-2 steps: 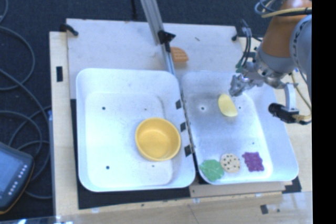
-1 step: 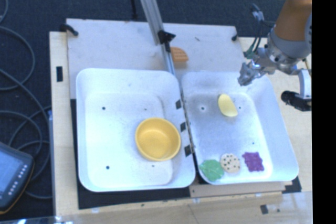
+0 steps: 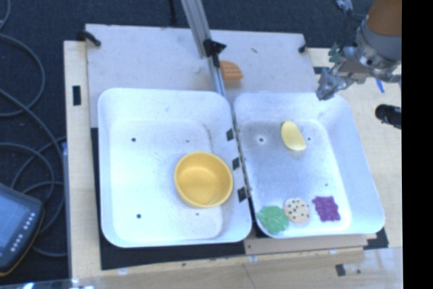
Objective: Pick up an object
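While tool (image 3: 327,88) hovers, bin rim (image 3: 342,103) below.

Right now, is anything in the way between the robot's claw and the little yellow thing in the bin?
Nothing visible blocks it. The gripper hangs over the right bin's far corner, and the yellow piece lies alone on the bin floor. The green, cookie and purple pieces sit along the near edge.

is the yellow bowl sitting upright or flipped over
Upright. The bowl in the left bin shows its open mouth and inner floor facing up.
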You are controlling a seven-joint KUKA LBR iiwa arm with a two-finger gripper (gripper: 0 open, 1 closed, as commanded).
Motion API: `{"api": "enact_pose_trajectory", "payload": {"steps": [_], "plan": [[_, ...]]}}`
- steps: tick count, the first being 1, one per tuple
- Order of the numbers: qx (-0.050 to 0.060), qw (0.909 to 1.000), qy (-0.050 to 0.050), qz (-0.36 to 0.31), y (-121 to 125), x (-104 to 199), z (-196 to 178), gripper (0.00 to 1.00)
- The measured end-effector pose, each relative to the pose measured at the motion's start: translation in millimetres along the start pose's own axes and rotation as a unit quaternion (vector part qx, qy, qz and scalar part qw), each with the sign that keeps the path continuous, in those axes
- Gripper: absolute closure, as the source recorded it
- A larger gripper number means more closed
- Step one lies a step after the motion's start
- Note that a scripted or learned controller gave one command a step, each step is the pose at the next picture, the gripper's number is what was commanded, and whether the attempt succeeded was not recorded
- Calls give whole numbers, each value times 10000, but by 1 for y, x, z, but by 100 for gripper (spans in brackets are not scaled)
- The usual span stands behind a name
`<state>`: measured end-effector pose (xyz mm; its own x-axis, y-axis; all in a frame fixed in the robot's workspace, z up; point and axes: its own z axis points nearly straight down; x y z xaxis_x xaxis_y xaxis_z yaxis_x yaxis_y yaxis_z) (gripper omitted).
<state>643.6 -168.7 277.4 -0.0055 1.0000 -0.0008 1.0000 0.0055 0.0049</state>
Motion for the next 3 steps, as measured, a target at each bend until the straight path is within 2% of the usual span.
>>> {"api": "enact_pose_trajectory", "payload": {"steps": [1,2,3], "plan": [[10,10000,-1,-1,15,45,3,100],[26,10000,2,-1,19,97,20,100],[16,10000,4,-4,21,144,15,100]]}}
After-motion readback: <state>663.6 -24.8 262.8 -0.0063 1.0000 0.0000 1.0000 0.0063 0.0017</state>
